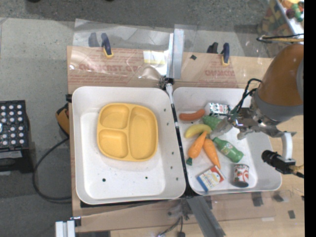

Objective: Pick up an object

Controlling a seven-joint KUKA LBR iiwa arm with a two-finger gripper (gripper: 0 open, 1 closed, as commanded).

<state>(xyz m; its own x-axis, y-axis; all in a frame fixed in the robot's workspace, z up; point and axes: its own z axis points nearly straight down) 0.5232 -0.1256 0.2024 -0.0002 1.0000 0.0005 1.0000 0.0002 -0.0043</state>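
The likeliest target is the green toy bottle [229, 150], which lies on its side on the floor of the right bin [264, 181], tilted with one end up-left and the other down-right. It looks like hollow moulded plastic, so it is probably light, stiff and somewhat slick, and being round it may roll if nudged from one side. The best hold is probably across the middle of its body, with the fingers closing square to its long axis.

Touching or just beside the bottle's left side lie two orange toy carrots [205, 147], crossed in a rough V. Above them from the bottle is a yellow toy banana [197, 130], and above that a reddish toy sausage [191, 115]. A green leafy toy [211, 122] sits up-left of the bottle, and a small white printed packet [217, 108] lies further up near the bin's far wall. Below the bottle stands a small red-labelled can [241, 175], and down-left of it a small red, white and blue carton [211, 177].

The gripper [236, 124] hangs just above and up-right of the bottle, near the packet; its claw is too tangled with cables and dark parts to say whether it is spread or pressed together. Nothing is visibly pinched in it.

Well to the left of the bottle, the left bin [86, 181] holds a yellow divided plate [128, 131].
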